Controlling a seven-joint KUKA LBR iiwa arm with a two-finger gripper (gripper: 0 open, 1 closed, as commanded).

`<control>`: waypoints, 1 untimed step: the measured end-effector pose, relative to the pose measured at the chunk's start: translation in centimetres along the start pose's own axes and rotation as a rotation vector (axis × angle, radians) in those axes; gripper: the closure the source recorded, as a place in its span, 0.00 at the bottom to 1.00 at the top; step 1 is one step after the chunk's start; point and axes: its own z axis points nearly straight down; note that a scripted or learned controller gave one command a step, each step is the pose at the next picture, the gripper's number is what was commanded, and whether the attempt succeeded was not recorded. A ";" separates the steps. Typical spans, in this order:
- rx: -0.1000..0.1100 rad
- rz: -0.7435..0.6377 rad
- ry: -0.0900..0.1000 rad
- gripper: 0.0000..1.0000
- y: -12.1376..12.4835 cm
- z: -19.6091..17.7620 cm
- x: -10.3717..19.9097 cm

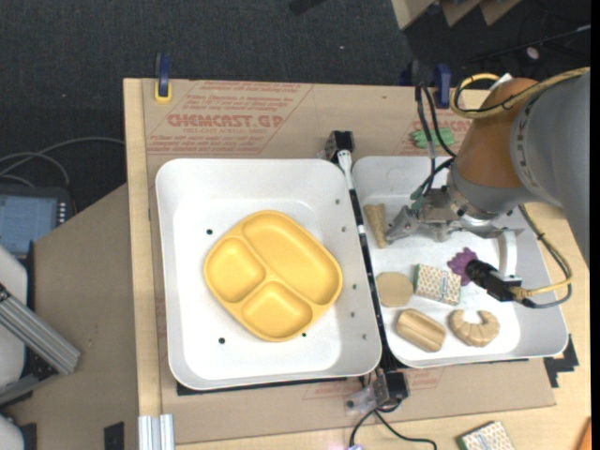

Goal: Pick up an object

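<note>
Gripper hangs over the right bin; its state cannot be told. Candidate objects: croissant, bread roll. Recommend centring squarely above one before descent.

Two bins sit side by side on a board-covered bench, the arm reaching over the right one.

The left bin holds a divided plate at its middle, well apart from every wall. In the right bin, a wooden block lies against the left wall; nearer the front edge a round disc sits just beside a patterned packet. Along the front wall lie a bread roll and, to its right, a croissant. A small cluster of grapes lies behind the croissant, near the bin's middle. The gripper hangs over the back half, right of the block.
</note>
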 end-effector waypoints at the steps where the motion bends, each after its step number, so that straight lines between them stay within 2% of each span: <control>1: 0.008 0.010 0.002 0.00 -8.1 0.0 -8.3</control>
